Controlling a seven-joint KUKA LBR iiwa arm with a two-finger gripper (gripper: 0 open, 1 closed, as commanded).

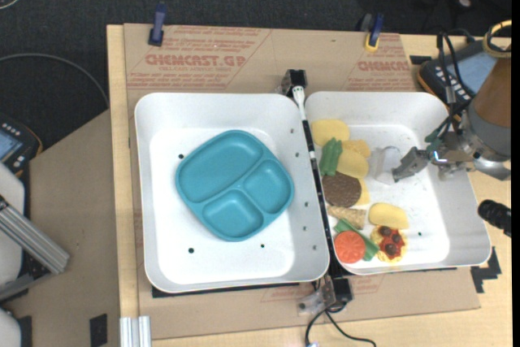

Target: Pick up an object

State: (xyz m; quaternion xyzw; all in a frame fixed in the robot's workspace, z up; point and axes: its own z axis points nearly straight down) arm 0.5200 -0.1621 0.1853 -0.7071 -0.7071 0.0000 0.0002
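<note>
While the hand [404, 166] sits low in the right bin [455, 248], its grip state cannot be determined. Toy food [351, 175] lies just left of it; a blue tray [234, 184] lies farther left.

The arm [491, 114] is running off the right edge, so most of it is being cut away. The hand [404, 165] is showing as a grey blur over the right bin [422, 106], and its grip is too smeared to read. The toy foods [357, 195] are overlapping along the bin's left side, each covering part of its neighbour; the small piece [392, 242] at the near end is too tiny to identify. The printing on the worktop [191, 59] is partly going under both bins.
</note>
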